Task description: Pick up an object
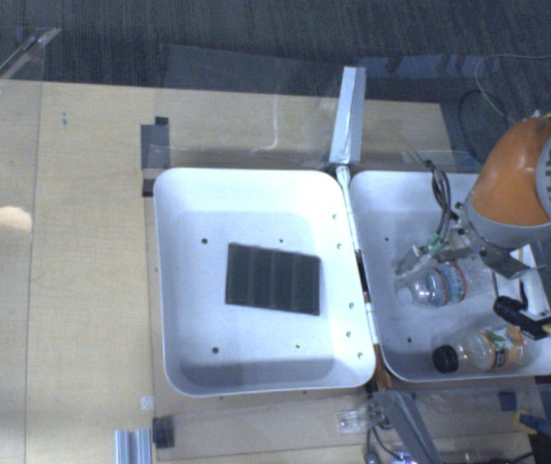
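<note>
A crumpled clear plastic bottle (437, 285) lies in the middle of the right bin (384, 222). My gripper (439, 250) hangs just above it, at its upper edge, reaching down from the grey arm with the orange band (519, 176). Whether it touches the bottle is unclear. A second clear bottle with a black cap (477, 352) lies on its side along the right bin's front wall. A dark ribbed rectangular pad (273, 279) lies flat in the middle of the left bin (188, 211).
The two white bins meet along a shared wall (356, 259). A metal bar (348, 114) stands behind that junction. Pale wooden bench top (63, 259) spreads out to the left of the bins.
</note>
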Controlling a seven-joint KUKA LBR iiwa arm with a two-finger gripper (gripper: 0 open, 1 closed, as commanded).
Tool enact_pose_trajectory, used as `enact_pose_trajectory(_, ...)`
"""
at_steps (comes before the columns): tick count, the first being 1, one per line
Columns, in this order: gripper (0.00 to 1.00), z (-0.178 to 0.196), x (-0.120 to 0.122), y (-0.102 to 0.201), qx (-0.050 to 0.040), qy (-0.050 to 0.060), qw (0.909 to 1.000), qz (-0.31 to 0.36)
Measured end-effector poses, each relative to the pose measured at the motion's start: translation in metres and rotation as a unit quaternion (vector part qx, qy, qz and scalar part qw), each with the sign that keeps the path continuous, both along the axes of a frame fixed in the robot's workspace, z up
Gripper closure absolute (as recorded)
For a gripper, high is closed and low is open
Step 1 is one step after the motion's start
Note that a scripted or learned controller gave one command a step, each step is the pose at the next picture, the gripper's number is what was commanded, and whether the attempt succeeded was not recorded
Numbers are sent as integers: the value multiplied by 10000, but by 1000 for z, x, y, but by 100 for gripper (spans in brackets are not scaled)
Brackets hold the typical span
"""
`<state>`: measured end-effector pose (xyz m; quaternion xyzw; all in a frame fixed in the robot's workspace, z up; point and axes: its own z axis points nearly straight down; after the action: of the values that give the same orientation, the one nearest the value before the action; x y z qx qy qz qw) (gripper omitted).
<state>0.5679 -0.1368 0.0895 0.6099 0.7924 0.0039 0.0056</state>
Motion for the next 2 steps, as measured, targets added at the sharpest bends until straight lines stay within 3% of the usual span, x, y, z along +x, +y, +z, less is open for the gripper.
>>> enact_pose_trajectory(1,0,1,-25,3,-16,-20,9971,761)
enact_pose_trajectory(2,0,1,-37,5,-23,-27,9949,1010)
